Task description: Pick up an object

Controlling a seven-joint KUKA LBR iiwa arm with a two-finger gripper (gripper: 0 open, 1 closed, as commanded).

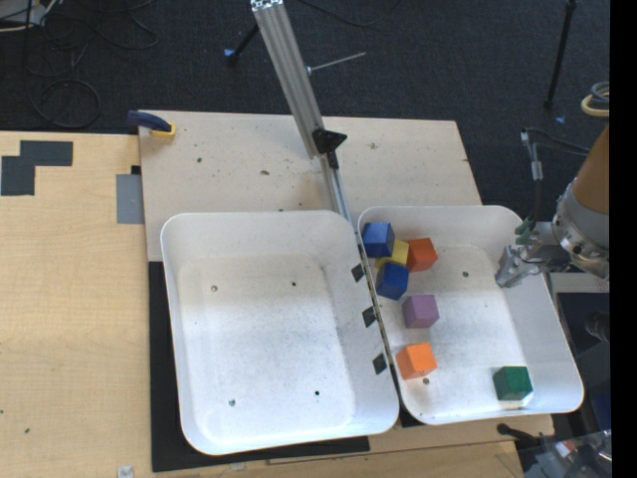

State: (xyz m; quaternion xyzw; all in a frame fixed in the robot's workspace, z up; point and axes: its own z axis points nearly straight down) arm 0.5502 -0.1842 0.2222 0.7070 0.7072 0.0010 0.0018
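Observation:
The right bin (pixel 468 219) holds several small blocks. Two blue blocks (pixel 377 238) (pixel 392 281), a yellow one (pixel 400 254) and a red-orange one (pixel 422 254) cluster at its upper left. Below them lie a purple block (pixel 421 311) and an orange block (pixel 417 359). A green block (pixel 513 382) sits in the lower right corner. My gripper (pixel 512 268) hangs over the right rim of this bin, well to the right of the cluster and above the green block, with nothing seen between its fingers.
The left bin (pixel 199 229) lies beside the right one, with black clips along the shared wall (pixel 368 317). A slanted aluminium rail (pixel 299 88) rises from the back of the bench. A blue-and-yellow tool (pixel 152 123) rests at the bench's far left corner.

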